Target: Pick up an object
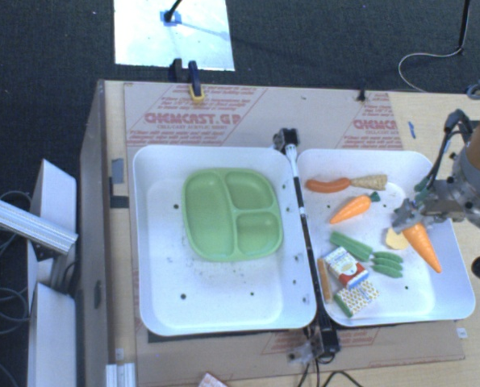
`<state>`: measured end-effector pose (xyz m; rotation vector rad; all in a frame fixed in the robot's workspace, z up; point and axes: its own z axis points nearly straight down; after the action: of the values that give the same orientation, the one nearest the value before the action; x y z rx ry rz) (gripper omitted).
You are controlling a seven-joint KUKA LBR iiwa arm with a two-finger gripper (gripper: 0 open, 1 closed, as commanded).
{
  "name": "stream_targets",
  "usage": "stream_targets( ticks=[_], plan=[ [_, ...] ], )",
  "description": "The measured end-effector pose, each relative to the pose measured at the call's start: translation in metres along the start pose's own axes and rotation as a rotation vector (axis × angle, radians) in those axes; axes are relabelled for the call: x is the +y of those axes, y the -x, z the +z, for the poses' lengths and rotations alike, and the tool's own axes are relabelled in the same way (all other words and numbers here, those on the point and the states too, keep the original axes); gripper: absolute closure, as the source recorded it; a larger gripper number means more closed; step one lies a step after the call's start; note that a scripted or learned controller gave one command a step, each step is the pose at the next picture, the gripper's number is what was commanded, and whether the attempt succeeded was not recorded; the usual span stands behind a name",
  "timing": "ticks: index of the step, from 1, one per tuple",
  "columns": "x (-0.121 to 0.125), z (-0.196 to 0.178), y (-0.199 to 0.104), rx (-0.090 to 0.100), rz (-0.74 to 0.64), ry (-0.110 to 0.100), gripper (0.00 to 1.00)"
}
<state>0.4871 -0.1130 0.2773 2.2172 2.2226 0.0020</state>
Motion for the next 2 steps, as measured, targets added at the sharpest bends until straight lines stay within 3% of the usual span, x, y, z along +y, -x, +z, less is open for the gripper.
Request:
stream_targets(
  ticks=[2],
  plan=[
    [0.0004,0.0022,-0.0111,0.0,-0.002,0.0,1.0]
  ],
)
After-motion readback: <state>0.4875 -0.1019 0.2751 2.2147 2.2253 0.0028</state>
